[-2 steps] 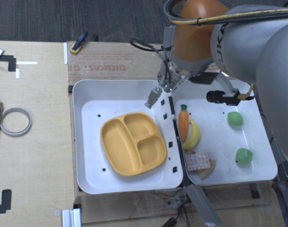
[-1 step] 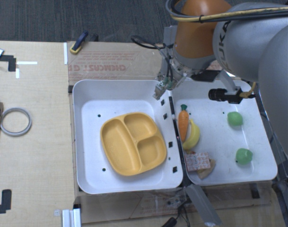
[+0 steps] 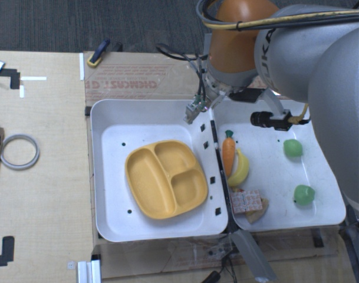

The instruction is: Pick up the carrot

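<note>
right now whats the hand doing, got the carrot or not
Hand: above the divider between the two bins, nothing between its tips; open or closed cannot be told. The carrot lies in the right bin, against the banana.

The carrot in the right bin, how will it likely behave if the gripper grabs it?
The carrot looks like smooth, stiff toy plastic, so probably light and slippery. Its tapered, rounded body leans on the banana beside the bin wall; nudged, it may roll or pivot.
</note>
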Robot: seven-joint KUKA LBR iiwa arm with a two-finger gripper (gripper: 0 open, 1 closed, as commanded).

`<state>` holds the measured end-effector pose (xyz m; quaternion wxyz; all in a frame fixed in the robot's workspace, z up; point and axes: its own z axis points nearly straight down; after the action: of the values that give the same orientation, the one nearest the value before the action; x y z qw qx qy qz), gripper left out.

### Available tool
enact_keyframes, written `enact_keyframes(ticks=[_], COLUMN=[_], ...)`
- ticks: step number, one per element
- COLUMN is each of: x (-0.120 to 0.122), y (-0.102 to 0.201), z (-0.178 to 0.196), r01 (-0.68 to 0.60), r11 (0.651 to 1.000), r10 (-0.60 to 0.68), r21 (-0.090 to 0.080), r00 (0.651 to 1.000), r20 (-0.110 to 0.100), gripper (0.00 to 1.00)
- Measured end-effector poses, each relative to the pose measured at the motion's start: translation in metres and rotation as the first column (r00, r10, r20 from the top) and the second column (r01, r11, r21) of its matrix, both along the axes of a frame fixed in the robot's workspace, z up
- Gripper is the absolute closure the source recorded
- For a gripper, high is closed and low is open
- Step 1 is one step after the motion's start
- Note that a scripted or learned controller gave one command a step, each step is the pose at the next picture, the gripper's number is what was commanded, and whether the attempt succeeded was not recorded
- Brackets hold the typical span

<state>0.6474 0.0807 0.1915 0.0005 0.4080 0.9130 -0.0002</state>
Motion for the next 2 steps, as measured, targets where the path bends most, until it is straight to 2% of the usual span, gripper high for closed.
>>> enact_keyframes(ticks=[1,2], x=[0.001,-0.020], y=[-0.058,-0.052], z=[0.046,0.164], r01=[-0.015,0.234], r11=[1.000,0.972], r10=[0.015,-0.234], r21=[-0.001,-0.001], r00=[1.000,0.972], r20=[0.002,0.001], gripper=[1.00,1.00])
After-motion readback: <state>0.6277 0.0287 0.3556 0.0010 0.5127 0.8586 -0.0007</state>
